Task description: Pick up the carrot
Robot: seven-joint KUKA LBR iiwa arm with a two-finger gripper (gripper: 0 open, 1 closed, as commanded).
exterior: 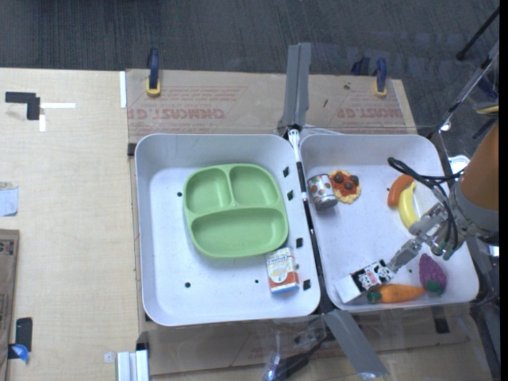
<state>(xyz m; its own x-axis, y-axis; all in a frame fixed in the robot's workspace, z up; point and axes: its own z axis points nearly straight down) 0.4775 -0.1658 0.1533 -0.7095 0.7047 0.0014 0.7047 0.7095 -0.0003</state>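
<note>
The orange carrot [399, 294] with a green top lies along the front wall of the right bin [373, 145], pointing right. My gripper [402, 257] reaches in from the right and hangs just above and behind the carrot, apart from it. Its tip is close to a black-and-white carton [370, 278] that lies to the carrot's left. Nothing shows as held.
A purple vegetable [432, 273] sits right of the carrot. A banana [408, 205], an orange piece [398, 190], a pizza slice [347, 186] and a can [321, 190] lie further back. The left bin [159, 236] holds a green divided plate [236, 209] and a small juice carton [282, 271].
</note>
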